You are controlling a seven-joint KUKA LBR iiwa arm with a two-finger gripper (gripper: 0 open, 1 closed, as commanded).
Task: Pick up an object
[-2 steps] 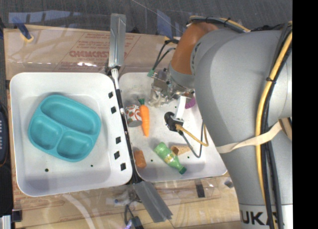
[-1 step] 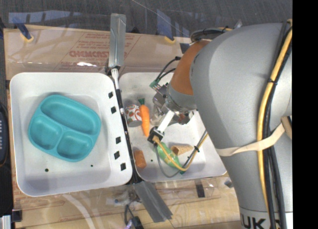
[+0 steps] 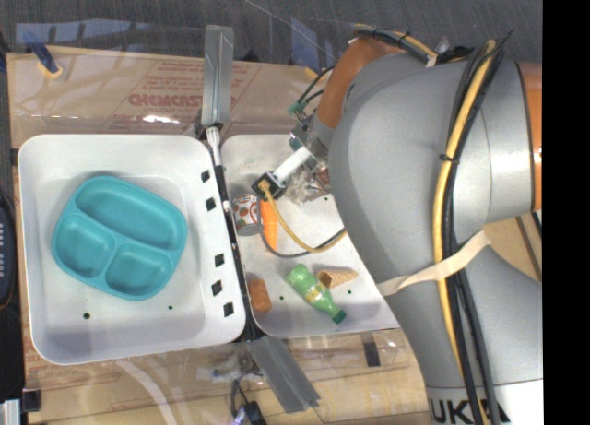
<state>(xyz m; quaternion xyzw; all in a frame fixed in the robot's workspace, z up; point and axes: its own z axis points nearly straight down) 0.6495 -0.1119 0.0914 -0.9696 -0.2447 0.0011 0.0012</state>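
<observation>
The right bin (image 3: 247, 158) holds an orange carrot (image 3: 269, 221) close to its left wall, with a small silver and red can (image 3: 244, 213) right beside it. Nearer the front lie a green bottle (image 3: 313, 291), a tan wedge (image 3: 337, 277) and a brown cylinder (image 3: 259, 295). My gripper (image 3: 309, 183) hangs low over the back half of this bin, just right of and behind the carrot. The bulky grey arm covers the bin's right side. I see nothing held in the gripper.
In the left bin (image 3: 37, 322) lies a teal divided plate (image 3: 120, 234). A raised divider (image 3: 224, 230) runs between the two bins. Brown cardboard (image 3: 138, 91) lies behind them.
</observation>
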